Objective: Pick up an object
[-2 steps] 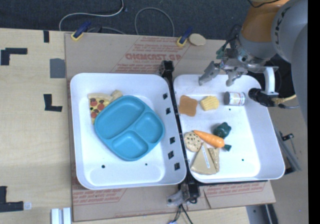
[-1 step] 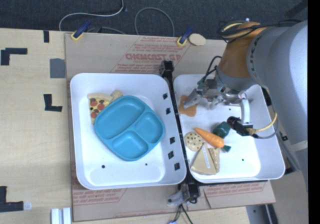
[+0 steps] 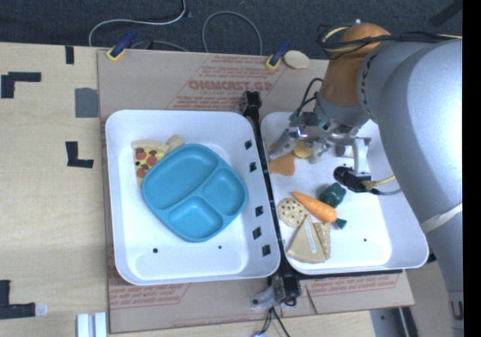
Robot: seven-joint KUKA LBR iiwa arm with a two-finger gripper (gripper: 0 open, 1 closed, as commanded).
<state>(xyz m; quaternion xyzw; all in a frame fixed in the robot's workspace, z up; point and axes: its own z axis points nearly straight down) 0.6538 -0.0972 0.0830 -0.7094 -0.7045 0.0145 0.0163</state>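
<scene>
Toy food lies in the right bin point(image 3: 398, 249), and the hand point(image 3: 301, 144) is low over the far end of that bin, near the wall between the two bins. I cannot tell if the hand is clenched or released, because the metal parts hide it.

Right by the hand sit a small tan piece point(image 3: 283, 165) and a little yellow bit point(image 3: 304, 150). They touch or nearly touch each other. I think the hand could bump one while going for the other, and push it away.

Both pieces lie close to the bin wall. I think the hand could hit that wall and miss.

Nearer to us are a carrot point(image 3: 316, 207), a dark green piece point(image 3: 332, 194), a round cookie point(image 3: 290, 211) and a cheese wedge point(image 3: 310, 241). They are bunched up, so a grab there could catch two things or none.

A black cable point(image 3: 359, 180) hangs by the arm and could drag over the toys.

The left bin point(image 3: 124, 253) holds a blue tray point(image 3: 194, 191) and a pizza slice point(image 3: 147, 156).
</scene>
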